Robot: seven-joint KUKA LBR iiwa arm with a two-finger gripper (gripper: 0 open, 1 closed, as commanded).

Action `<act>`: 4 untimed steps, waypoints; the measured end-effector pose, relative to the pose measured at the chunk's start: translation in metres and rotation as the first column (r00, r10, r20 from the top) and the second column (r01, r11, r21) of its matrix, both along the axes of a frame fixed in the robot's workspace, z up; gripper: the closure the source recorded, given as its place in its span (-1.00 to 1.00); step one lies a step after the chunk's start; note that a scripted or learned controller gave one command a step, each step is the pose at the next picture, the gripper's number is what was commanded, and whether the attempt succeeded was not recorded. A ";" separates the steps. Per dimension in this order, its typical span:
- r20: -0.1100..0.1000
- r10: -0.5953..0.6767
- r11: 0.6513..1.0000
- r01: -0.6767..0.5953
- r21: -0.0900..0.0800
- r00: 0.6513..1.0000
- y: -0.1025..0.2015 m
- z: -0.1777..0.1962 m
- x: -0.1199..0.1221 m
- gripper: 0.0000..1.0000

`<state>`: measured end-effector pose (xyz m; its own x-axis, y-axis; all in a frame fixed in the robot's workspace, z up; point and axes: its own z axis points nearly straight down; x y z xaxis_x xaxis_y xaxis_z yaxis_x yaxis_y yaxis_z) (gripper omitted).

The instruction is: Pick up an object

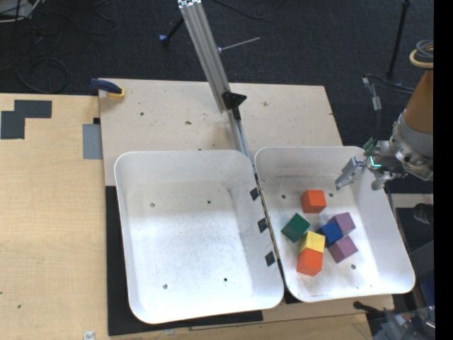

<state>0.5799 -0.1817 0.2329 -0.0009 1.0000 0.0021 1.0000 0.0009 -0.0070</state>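
Now — orange cube (313,201) | matte, upright | right bin (396,261)

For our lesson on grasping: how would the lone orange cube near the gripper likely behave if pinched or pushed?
The orange cube looks flat-faced, so it would probably slide, not roll. Its blocky shape suggests it stays stiff when pinched. It sits apart from the cluster, so the gripper likely has room.

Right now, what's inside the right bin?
The right bin holds seven blocks: two orange, one green, one yellow, one blue and two purple. The clustered blocks may hide something beneath.
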 end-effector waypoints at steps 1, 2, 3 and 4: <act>0.004 0.000 1.000 0.000 -0.001 1.000 0.000 0.002 0.001 -1.00; -0.002 0.000 1.000 0.000 0.001 1.000 0.004 -0.061 0.004 -1.00; 0.004 -0.001 1.000 0.001 0.000 1.000 0.008 -0.103 0.003 -1.00; 0.026 -0.001 1.000 0.001 -0.007 1.000 0.006 -0.112 0.008 -1.00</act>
<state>0.5884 -0.1759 0.1207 -0.0002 1.0000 -0.0049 0.9998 0.0003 0.0186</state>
